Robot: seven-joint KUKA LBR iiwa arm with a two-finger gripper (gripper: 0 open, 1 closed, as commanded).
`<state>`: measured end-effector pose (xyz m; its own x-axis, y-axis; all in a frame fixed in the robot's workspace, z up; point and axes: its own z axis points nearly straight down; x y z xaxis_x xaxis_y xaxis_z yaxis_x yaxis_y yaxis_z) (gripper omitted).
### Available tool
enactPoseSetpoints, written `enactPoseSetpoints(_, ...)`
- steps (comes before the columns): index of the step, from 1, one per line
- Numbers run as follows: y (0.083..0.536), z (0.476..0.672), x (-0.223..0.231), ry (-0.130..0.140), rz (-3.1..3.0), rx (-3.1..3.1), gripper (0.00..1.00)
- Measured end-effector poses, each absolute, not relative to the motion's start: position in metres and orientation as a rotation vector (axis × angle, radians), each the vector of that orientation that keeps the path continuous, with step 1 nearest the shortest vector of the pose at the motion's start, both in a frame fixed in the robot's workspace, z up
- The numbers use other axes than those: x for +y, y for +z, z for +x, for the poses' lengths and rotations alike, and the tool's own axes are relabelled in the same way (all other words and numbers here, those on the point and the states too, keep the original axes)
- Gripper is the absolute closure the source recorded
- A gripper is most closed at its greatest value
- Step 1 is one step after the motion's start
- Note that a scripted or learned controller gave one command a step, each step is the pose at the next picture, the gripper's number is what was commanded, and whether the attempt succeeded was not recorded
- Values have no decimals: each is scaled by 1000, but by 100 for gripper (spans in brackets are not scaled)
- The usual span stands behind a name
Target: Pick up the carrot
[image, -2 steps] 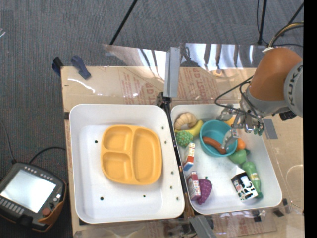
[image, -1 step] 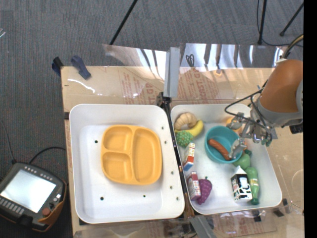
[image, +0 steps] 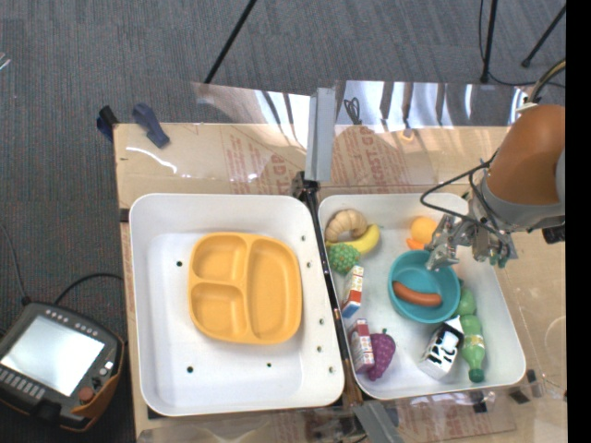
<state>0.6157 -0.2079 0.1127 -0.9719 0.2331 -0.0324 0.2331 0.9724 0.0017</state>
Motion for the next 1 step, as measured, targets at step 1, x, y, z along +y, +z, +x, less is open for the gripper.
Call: enactPoseSetpoints(1,95,602,-139,2,596,3071,100)
